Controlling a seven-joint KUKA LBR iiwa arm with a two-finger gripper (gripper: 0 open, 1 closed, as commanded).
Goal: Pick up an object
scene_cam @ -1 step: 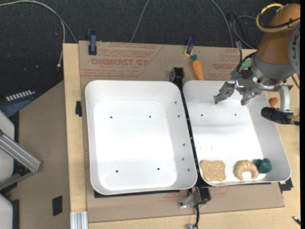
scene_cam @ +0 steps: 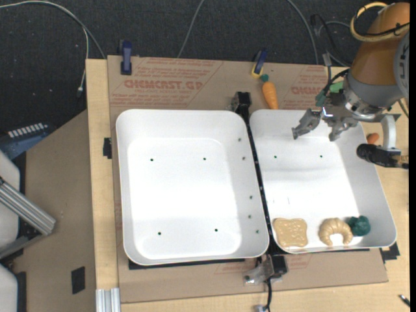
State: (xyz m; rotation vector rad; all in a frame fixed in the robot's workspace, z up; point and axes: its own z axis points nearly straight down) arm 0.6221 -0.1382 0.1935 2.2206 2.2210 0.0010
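My gripper (scene_cam: 320, 129) hangs open above the far part of the right bin (scene_cam: 305, 174), with nothing between its fingers. Three objects lie along that bin's near edge: a flat tan cracker-like piece (scene_cam: 290, 232), a beige croissant (scene_cam: 336, 231), and a dark green lump (scene_cam: 358, 225) at the near right corner. All three are well apart from the gripper, toward the near side.
The left bin (scene_cam: 185, 187) sits beside the right one. A toy carrot (scene_cam: 269, 93) lies on the cardboard behind the bins. A small orange object (scene_cam: 372, 138) rests just outside the right bin's right edge. Clamps hold the bench at the back.
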